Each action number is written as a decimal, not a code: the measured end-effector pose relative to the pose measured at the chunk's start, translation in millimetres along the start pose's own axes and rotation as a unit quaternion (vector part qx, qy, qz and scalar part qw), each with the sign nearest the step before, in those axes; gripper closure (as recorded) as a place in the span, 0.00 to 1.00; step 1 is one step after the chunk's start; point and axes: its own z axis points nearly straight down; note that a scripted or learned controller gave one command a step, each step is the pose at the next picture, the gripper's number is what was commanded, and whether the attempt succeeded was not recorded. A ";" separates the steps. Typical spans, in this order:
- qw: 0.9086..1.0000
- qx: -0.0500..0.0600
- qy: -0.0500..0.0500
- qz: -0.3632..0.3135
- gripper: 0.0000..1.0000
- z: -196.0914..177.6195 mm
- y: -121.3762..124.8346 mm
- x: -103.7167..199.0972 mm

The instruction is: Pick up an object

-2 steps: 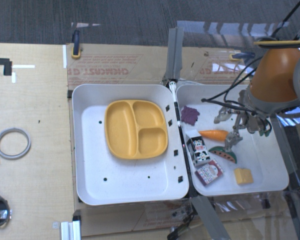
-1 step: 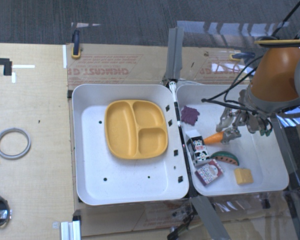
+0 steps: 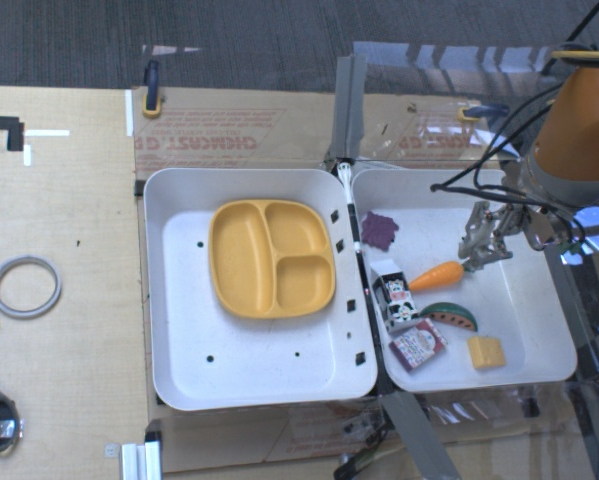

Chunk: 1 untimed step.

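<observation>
Red printed packet (image 3: 417, 346), text unreadable, near carrot (image 3: 438, 276); tool (image 3: 477, 248) above, grip state unclear.

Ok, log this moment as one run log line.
task: pick up an object | gripper: at carrot's right tip | grasp: unconfirmed | bin: right bin

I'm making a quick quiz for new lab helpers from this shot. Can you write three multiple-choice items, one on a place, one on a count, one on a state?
1. Where does the yellow divided plate lie?
A. in the left bin
B. in the right bin
C. on the bench outside the bins

2. How many compartments does the plate have?
A. two
B. three
C. five

3. How does the gripper stand to the carrot?
A. far off, over the left bin
B. just above the carrot's thick end
C. down at the cheese wedge

Answers: 1 A, the plate sits inside the left bin's walls. 2 B, its ridges mark off three wells. 3 B, the fingertips end by the carrot's right tip.
</observation>
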 end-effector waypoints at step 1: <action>0.993 -0.001 -0.003 0.120 1.00 77.4 49.4 -0.2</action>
